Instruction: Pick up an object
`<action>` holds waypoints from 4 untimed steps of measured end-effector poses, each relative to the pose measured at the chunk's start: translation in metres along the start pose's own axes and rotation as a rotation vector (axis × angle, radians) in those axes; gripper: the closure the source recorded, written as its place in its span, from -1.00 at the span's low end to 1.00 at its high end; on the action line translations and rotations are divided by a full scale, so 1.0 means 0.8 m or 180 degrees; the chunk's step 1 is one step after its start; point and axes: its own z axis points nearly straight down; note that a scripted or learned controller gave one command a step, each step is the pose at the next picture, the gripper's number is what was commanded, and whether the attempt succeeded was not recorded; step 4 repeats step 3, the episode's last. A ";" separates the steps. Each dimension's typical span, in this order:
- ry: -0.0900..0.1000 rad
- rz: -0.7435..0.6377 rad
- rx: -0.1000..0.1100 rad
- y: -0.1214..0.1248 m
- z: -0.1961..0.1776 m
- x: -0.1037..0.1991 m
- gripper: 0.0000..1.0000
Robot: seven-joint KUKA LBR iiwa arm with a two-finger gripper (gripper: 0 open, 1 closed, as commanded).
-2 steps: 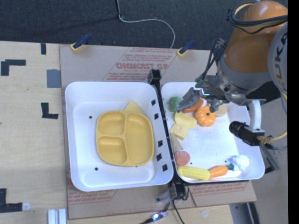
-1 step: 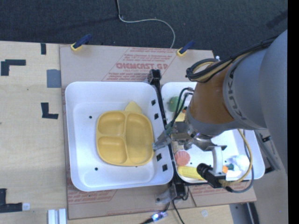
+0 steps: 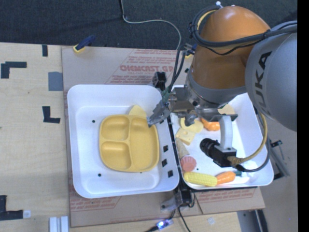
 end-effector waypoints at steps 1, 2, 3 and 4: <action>-0.0017 0.0022 0.0047 -0.001 -0.002 -0.005 1.00; -0.0014 0.0047 0.0017 0.000 -0.084 -0.076 1.00; -0.0007 0.0010 0.0024 0.001 -0.139 0.008 1.00; -0.0007 0.0010 0.0024 0.001 -0.139 0.008 1.00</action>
